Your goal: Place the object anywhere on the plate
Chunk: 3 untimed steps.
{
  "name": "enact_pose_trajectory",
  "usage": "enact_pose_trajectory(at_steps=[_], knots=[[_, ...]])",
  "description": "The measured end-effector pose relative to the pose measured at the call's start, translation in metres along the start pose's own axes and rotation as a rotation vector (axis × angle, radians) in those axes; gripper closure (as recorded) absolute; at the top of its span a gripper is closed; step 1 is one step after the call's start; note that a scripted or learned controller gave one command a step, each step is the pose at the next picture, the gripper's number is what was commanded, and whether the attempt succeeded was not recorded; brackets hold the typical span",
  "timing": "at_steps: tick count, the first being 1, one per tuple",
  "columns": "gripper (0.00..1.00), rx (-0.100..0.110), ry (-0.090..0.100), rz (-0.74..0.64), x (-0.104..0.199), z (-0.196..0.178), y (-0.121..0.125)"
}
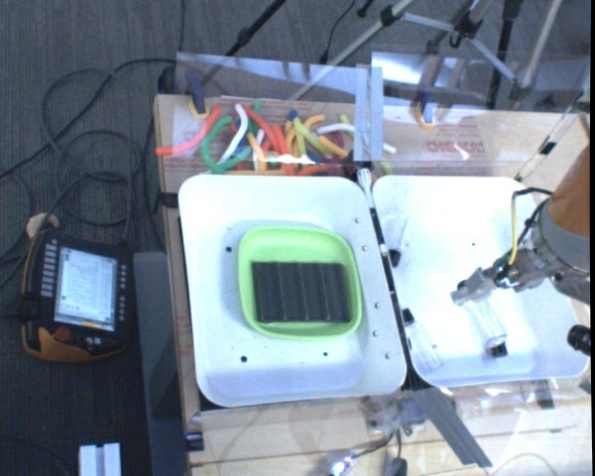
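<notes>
Claw (473,288) hovers over my right bin (446,216), grip state unclear, so next I grab the clear object (490,323) for the green plate (299,251).

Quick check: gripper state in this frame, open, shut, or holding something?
Gripper: over the right white bin, fingers too small and blurred; cannot be told whether open, shut or holding.

my arm enters from the right edge, orange band at the frame's edge, grey wrist below it. my gripper (473,288) reaches leftward, low over the right bin (446,365), near the middle toward its right edge. yellow and dark cables loop at my wrist.
</notes>
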<state>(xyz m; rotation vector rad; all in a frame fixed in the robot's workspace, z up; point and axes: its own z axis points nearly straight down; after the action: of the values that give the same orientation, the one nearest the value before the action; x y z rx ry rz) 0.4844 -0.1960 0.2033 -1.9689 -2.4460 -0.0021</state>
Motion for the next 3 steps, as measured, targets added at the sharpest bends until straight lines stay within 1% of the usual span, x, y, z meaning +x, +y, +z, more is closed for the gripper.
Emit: enact_pose_trajectory(at_steps=[1, 2, 3], knots=[[1.0, 0.003, -0.001, -0.085, 0.047, 0.0076, 0.0098], [0.0, 0.002, 0.0, -0.085, 0.047, 0.0076, 0.0098], [1.0, 0.002, 0.001, -0.086, 0.0479, -0.0009, 0.0111]])
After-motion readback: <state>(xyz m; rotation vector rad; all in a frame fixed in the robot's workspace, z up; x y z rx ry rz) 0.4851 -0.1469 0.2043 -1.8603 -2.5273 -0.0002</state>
